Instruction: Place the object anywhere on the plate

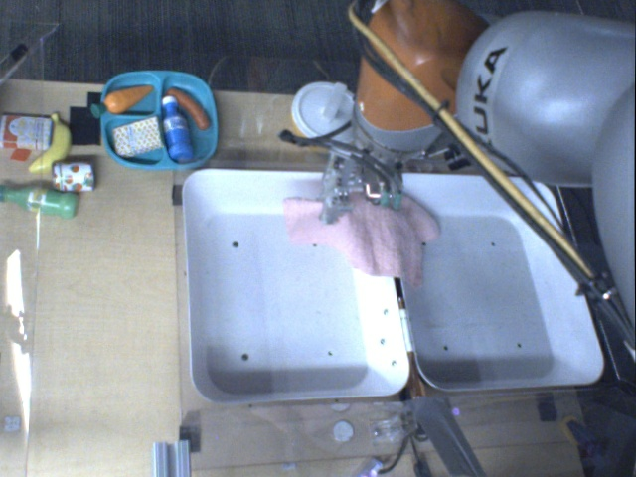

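Overhead, the grey arm point(542, 87) with its orange band point(417, 53) reaches in from the right and hangs over the far edge of the two bins, where they meet. A yellow cable point(467, 147) runs along the arm at a slant.

The desk point(89, 346) is light wood and carries two shallow white bins side by side. The left bin point(268, 316) and the right bin point(497, 316) touch along their inner walls.

A pink cloth point(383, 237) lies draped across that shared wall, with one part in the far right corner of the left bin and the other in the far left corner of the right bin. Its upper edge lies directly under the jaws point(360, 199).

The jaws point down at the upper edge of the cloth. Whether they are open or closed, and whether cloth lies between them, cannot be told from this view.

A blue divided plate point(204, 127) sits on the desk beyond the left bin, well apart from the cloth. It holds an orange carrot-shaped toy point(129, 98), a blue bottle point(176, 127) and other small items.

A white cup point(320, 109) stands just beyond the bins, beside the arm.

A yellow banana point(52, 145), a small can point(73, 176) and a green bottle point(40, 201) lie at the desk's left edge.
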Robot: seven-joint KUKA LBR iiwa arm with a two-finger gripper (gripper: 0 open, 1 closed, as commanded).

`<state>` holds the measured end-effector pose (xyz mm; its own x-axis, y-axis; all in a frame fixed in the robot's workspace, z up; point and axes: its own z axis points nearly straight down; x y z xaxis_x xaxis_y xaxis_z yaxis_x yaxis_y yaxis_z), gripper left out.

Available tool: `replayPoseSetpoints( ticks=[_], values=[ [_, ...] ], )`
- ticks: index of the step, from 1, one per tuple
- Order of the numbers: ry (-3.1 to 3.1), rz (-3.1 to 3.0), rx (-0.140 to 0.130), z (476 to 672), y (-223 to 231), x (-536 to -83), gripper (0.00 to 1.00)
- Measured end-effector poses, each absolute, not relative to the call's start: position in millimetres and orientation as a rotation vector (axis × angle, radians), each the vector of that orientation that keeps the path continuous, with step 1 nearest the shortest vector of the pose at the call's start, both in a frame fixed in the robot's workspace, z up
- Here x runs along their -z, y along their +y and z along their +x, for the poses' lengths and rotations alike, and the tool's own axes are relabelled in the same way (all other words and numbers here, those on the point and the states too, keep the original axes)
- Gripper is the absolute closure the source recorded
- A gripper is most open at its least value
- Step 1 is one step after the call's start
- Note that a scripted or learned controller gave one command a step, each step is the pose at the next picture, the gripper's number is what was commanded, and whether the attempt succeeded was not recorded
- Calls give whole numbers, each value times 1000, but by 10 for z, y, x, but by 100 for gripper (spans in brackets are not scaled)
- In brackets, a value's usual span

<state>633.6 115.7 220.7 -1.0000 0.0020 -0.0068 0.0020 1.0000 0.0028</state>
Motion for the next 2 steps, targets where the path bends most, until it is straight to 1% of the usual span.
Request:
replayPoseSetpoints(
  ticks=[1, 2],
  values=[
    [3135, -1, -5, 6213, 1664, -2240, 100],
    [3135, -1, -5, 6214, 1662, -2241, 0]
  ],
)
